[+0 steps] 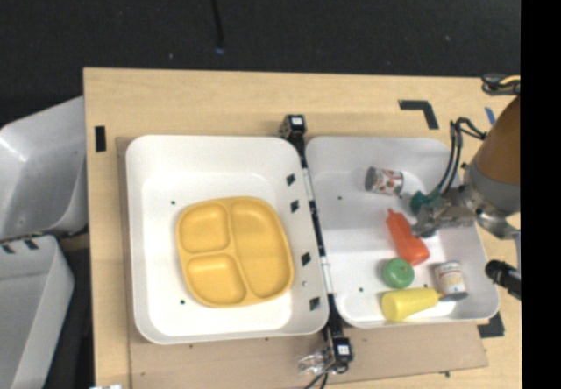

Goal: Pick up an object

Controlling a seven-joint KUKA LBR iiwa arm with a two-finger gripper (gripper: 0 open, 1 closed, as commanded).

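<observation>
The right bin [351,168] holds several small objects. An orange bottle [407,236] lies near the middle right, with a green round object [398,272] just below it. A yellow cone-shaped object [408,303] rests at the bin's front wall. A small jar with a white label [450,278] stands beside it, and a small can [385,180] lies on its side at the back. My gripper [429,219] hangs low at the bin's right side, right next to the orange bottle's upper end.
The left bin [149,168] holds a yellow divided plate [234,251]. A teal object [421,200] sits by the gripper near the cables. The arm's orange band [501,146] is at the right edge. Tan bench [193,98] surrounds both bins.
</observation>
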